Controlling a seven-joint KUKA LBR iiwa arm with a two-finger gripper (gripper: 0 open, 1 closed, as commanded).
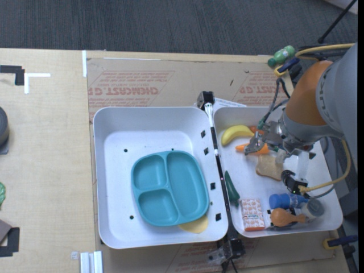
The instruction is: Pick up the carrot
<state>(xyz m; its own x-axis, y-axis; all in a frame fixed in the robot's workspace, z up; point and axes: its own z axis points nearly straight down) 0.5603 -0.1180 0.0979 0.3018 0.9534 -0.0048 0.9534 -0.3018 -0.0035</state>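
Observation:
The carrot [252, 148] is a small orange piece lying in the right bin [330, 169], just below and right of a yellow banana [236, 133]. My gripper [264, 139] hangs low over the carrot's right end, at or very near it. The grey arm with its orange band [307, 98] reaches in from the right and hides the bin's upper right part. Whether the carrot is in its grasp is hidden from this angle.
Also in the right bin are a tan bread slice [269, 167], a green item [231, 187] by the left wall, a small box [252, 214], and blue [281, 201] and orange [286, 216] toys. The left bin [114, 129] holds a teal divided plate [169, 187].

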